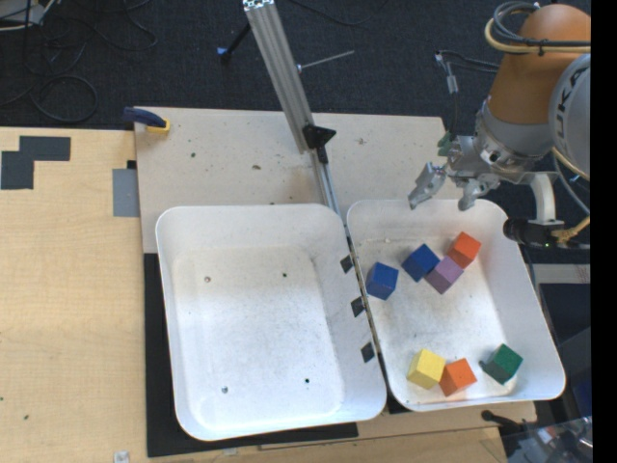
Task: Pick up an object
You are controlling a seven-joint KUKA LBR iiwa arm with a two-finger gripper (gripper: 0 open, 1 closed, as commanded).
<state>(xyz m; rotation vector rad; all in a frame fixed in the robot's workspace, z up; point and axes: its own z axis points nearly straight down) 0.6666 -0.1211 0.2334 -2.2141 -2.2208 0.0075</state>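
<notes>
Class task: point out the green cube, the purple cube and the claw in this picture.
green cube [502,363], camera view, its top face
purple cube [445,274], camera view, its top face
claw [446,190], camera view, midway between its fingertips

A dark floor [145,37] strewn with black cables [67,85] is seen at the top. A pale wooden table [58,287] is seen at the left, marked with dark grey patches [34,157]. An aluminium post [284,66] is mounted slantwise behind a speckled board [241,152].

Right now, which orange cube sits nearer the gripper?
The orange cube at the right bin's far side, touching the purple cube; the other orange cube lies beside the yellow cube.
</notes>
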